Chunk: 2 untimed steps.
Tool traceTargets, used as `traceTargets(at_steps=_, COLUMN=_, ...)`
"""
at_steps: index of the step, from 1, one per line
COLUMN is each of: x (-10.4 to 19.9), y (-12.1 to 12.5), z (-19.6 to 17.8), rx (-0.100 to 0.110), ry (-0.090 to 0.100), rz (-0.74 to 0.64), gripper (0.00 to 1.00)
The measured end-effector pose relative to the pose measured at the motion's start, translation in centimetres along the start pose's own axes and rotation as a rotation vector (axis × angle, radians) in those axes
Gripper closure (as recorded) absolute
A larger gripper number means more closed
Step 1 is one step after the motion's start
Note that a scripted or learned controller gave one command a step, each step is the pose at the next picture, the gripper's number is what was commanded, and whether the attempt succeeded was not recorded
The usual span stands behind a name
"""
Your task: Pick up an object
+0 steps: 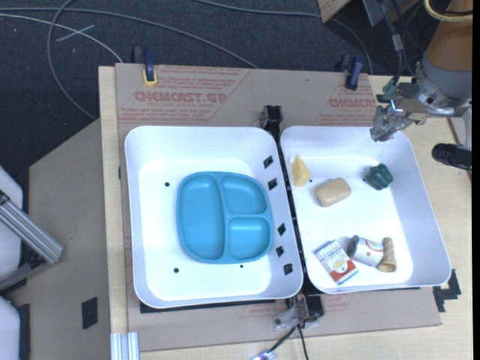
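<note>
Two shallow white bins side by side on a brown cardboard sheet (pixel 225 96), with red print along its far edge. Pinned at that far edge by two blue clamps, one at the left (pixel 150 70) and one at the right (pixel 354 72).

In the left bin (pixel 150 201), a blue divided plate (pixel 223 216), lying flat near the middle, three compartments facing up.

In the right bin (pixel 352 223), all the loose things to pick:
- a small yellow wedge (pixel 300 171), close to the wall shared with the left bin;
- a beige oval piece (pixel 332 192), just beside the wedge, apart from it;
- a dark green lump (pixel 379 175), further right, near the far corner;
- a small red and white carton (pixel 335 261), near the front edge;
- a white and red can (pixel 366 250) on its side, just right of the carton, with a tan cone (pixel 387 255) touching its right end.

Gripper (pixel 386 122) at the far right corner of the right bin, over the rim, pointing down — nearest to the dark green lump but apart from it. Open or closed: cannot tell, too small and too dark against the rim. Nothing to be made out in its grasp. Above it, the grey wrist and the orange band.

Thin pale cables (pixel 75 21) on the dark floor behind the bench.
</note>
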<state>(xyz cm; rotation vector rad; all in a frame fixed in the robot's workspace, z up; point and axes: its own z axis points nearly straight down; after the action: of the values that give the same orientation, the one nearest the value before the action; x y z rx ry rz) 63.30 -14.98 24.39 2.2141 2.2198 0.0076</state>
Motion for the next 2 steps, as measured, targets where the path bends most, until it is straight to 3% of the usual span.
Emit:
traceTargets(at_steps=1, x=0.0, y=0.2, z=-4.4, rx=0.002, ry=0.0, rz=0.001, gripper=1.0)
traceTargets(at_steps=2, x=5.9, y=-0.9, z=-3.4, rx=0.01, ry=0.002, rz=0.0, gripper=1.0)
